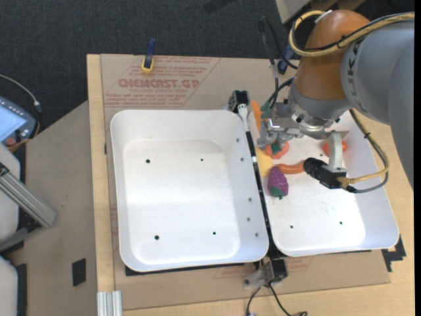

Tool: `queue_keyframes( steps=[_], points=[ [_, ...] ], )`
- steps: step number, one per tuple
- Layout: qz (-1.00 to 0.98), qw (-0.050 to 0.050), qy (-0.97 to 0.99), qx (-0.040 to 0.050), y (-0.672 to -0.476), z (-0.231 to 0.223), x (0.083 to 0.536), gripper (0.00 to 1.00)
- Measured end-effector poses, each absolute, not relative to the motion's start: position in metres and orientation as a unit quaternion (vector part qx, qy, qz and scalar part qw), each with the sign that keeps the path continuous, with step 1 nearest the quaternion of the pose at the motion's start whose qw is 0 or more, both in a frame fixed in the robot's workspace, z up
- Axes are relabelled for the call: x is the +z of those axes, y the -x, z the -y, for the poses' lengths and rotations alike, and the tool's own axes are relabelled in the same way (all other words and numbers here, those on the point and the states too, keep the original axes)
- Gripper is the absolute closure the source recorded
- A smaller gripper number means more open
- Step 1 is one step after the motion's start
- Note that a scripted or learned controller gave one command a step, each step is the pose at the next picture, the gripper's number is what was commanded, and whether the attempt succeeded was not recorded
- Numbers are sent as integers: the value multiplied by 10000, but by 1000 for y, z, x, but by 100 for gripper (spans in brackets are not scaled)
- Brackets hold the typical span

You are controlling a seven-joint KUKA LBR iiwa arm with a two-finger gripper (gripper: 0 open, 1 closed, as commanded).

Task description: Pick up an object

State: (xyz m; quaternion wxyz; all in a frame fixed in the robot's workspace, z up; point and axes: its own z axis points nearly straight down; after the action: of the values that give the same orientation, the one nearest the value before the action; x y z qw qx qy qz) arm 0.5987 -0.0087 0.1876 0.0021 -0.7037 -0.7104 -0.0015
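Readable text: one printed mark, red lettering on the brown cardboard sheet (172, 79) under the bins, just beyond the far rim of the left bin (125, 127). Large line reads roughly "CHEMCAST GP"; last letters uncertain. Smaller red lines above and below it, too small to read. No other legible labels or numbers.

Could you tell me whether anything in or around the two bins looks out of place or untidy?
Nothing looks spilled or damaged. The toys are all bunched at the right bin's inner edge: a purple grape-like toy, a yellow piece and orange pieces under the gripper. The left bin shows only dark dots.
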Motion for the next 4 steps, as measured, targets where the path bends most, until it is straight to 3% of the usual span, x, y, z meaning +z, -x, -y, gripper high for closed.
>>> queue_keyframes(
  steps=[1, 2, 3, 4],
  points=[
    [7104, 28, 7038, -4, -588, -79, 184, 100],
    [7087, 47, 7055, 29, -474, -108, 197, 100],
    [7071, 8, 7072, 3, -479, -105, 206, 100],
    [7079, -28, 7063, -30, -561, -116, 228, 100]
  ],
)
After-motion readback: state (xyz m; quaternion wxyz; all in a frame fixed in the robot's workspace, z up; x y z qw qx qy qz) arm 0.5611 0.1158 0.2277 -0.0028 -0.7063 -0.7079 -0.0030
